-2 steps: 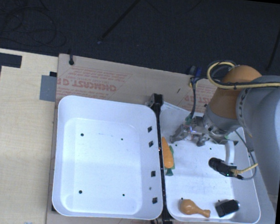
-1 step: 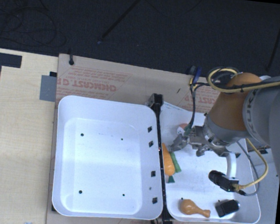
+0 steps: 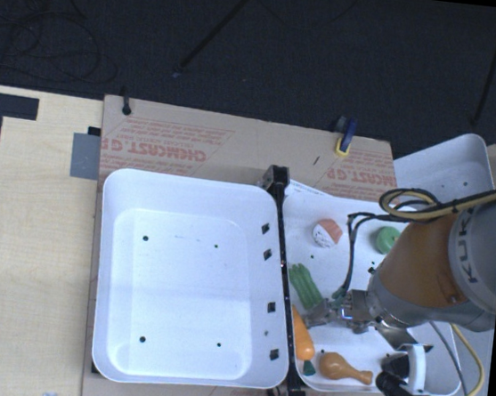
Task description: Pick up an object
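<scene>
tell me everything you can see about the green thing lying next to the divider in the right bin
The green object is long, narrow and ridged, like a toy vegetable of plastic, darker green along its grooves. It lies flat on the floor of the right bin, slanting from upper left to lower right, close beside the black divider. Its lower end meets the orange carrot-like piece, just left of the gripper.

Left bin: sits beside the right bin, touching.
Right bin: holds ball far, cucumber mid-left, carrot near-left, gourd nearest.
Arm: overhangs the right bin's right side.
</scene>
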Motion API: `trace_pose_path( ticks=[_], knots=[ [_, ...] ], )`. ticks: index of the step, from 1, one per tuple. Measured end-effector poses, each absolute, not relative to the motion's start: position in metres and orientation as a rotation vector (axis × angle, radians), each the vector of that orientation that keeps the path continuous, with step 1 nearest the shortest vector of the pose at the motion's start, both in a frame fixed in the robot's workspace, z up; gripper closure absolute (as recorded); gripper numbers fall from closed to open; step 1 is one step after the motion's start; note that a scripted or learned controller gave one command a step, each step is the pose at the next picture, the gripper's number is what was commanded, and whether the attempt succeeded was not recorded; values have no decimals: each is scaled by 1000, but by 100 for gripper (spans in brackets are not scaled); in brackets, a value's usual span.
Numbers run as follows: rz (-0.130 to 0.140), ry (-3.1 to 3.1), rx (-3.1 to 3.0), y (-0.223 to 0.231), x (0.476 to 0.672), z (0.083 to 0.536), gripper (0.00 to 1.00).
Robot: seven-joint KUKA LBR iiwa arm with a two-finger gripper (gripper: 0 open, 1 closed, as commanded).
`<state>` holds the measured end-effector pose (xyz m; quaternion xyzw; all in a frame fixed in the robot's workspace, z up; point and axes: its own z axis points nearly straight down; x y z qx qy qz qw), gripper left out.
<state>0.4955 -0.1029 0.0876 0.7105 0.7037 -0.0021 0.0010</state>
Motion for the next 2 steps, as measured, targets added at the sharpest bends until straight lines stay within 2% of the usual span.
trace_pose_path(
  ticks=[1,2],
  knots=[
    [-8,2215,2221,-85,540,88,0],
    [1,2221,2220,-88,593,88,0]
  ],
)
